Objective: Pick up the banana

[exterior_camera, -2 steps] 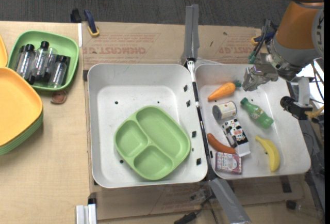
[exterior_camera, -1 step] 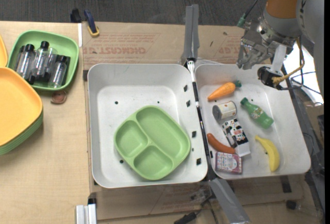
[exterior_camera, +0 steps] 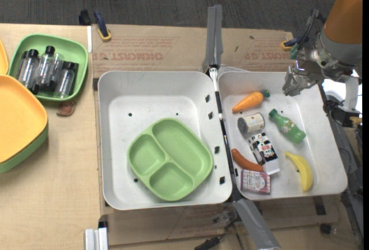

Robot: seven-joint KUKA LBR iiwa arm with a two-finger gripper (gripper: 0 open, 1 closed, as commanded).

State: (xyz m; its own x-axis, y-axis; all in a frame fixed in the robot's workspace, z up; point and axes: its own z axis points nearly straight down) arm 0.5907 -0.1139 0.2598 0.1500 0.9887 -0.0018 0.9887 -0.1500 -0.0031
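A yellow banana [exterior_camera: 302, 170] lies free in the right white bin's [exterior_camera: 331, 145] near right corner. The tool [exterior_camera: 293, 83] hovers above the far edge, grip unclear, nothing visibly held.

Wooden bench [exterior_camera: 52, 203] under a sheet of brown cardboard [exterior_camera: 155, 50]. On the cardboard, two shallow white bins side by side: left bin [exterior_camera: 115, 93], right bin [exterior_camera: 328, 139]. At the bench's left, a green tray [exterior_camera: 78, 56] of small bottles [exterior_camera: 46, 70], touching a stack of orange plates [exterior_camera: 20, 128]. Just below the tray, a small brown disc [exterior_camera: 66, 109] on bare wood.
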